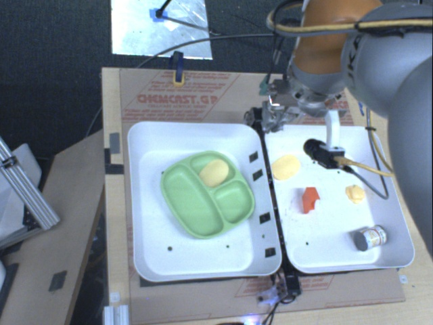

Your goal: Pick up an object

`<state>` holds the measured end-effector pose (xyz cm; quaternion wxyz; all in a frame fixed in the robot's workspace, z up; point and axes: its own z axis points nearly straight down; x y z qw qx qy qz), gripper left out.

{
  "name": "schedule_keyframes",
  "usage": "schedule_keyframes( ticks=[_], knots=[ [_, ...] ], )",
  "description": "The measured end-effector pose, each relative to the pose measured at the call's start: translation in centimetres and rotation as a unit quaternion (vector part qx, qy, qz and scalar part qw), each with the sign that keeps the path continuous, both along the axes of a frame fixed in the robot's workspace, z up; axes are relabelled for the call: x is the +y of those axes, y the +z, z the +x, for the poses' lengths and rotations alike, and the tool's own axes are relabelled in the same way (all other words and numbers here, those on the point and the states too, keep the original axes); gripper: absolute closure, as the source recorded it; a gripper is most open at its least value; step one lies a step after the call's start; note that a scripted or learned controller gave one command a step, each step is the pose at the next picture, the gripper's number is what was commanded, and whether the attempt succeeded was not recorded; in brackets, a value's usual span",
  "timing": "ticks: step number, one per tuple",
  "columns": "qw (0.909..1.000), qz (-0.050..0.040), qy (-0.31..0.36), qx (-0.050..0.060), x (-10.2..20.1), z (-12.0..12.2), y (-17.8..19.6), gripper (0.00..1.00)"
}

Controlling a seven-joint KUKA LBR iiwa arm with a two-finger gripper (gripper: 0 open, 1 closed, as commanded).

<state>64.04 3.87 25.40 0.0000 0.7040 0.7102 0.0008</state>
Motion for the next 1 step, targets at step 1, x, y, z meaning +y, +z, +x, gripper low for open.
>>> schedule_keyframes(
  ticks=[1],
  knots=[
    [1.0,0.0001,0.0,0.0,4.28,0.78,-1.0,1.0]
  ],
)
